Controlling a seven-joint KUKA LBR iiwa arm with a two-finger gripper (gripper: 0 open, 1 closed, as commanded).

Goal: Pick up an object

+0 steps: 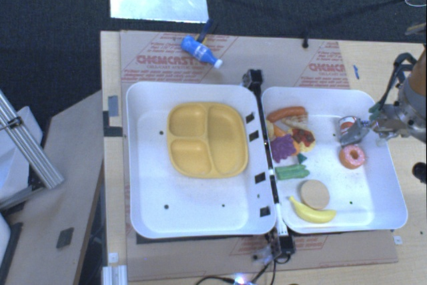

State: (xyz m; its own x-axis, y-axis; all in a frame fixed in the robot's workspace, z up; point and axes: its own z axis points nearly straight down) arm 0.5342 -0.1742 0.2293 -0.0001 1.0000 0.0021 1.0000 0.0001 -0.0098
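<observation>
Nothing lifted yet: my gripper (351,133) hangs above the doughnut (352,157) (whether apart or together, I cannot tell), grasp remains

Arm (408,110) was grey metal at the right edge, with an orange band above the wrist, dark cable looping over its far side, and a silvery two-finger gripper (351,132) at the tip.

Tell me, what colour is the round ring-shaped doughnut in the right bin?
Pink icing on a tan ring doughnut, seen clearly in the camera view, near the gripper.
</observation>
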